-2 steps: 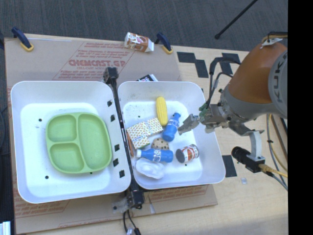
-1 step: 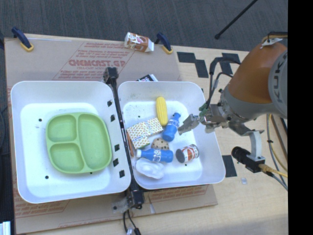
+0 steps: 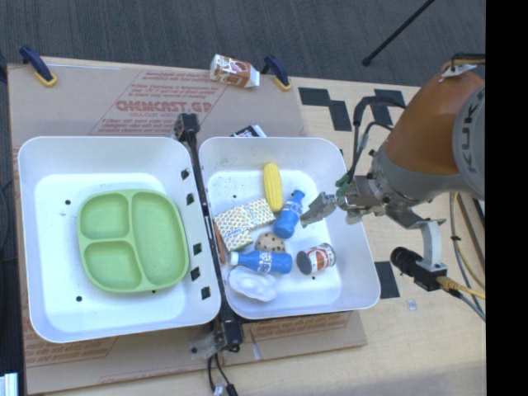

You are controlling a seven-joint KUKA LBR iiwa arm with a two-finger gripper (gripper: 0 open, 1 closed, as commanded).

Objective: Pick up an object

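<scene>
Blue plastic bottle [image 3: 289,214] lies just left of my claw [image 3: 320,210] — upright-ish, perhaps tilted — whose grip I cannot tell.

Dark grey carpet floor [image 3: 247,15], light wooden bench top [image 3: 412,337], brown cardboard sheet [image 3: 124,97] clamped on it

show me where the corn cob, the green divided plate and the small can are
corn cob [image 3: 272,187], camera view, middle of the yellow cob, right bin.
green divided plate [image 3: 132,239], camera view, ridge between its compartments, left bin.
small can [image 3: 317,259], camera view, its side, right bin.
</scene>
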